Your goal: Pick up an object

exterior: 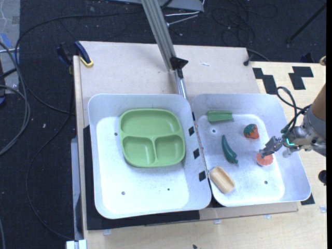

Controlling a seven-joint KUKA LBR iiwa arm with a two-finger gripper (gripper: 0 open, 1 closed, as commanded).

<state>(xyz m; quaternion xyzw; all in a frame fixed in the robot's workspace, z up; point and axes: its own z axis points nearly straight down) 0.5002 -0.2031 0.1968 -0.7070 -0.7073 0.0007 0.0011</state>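
In the right bin [298,183], gripper [269,150] low over a red object [265,160], partly covering it; grip unclear, arm cut off at the frame edge.

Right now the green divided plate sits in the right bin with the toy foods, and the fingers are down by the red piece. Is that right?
Not quite. The camera view shows the green divided plate in the left bin. The toy foods lie in the right bin, where the fingers are down by the red piece.

Even, cool overhead light, soft faint shadows, mild glare on the white bins [104,139], slightly grainy focus.
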